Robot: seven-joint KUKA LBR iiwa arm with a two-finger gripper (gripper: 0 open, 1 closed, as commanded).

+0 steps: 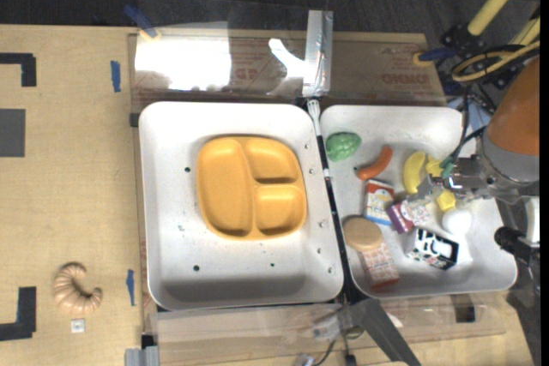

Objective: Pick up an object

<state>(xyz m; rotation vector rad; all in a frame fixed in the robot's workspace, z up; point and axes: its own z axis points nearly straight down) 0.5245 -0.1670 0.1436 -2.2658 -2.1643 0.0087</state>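
The left bin (163, 210) carries only a yellow divided plate (250, 184), so the pick must come from the crowded right bin (485, 270). The arm (519, 133) reaches over that bin's right side. Its gripper (453, 177) sits low among the banana (415, 171), sausage (375, 163), green ball (342, 145) and small packets (379, 203); what state it is in cannot be told.

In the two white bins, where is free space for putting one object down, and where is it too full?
Free: the left bin floor around the yellow divided plate, widest along its near wall; the right bin strip by its far wall. Crowded: the right bin's middle, from banana to jar.
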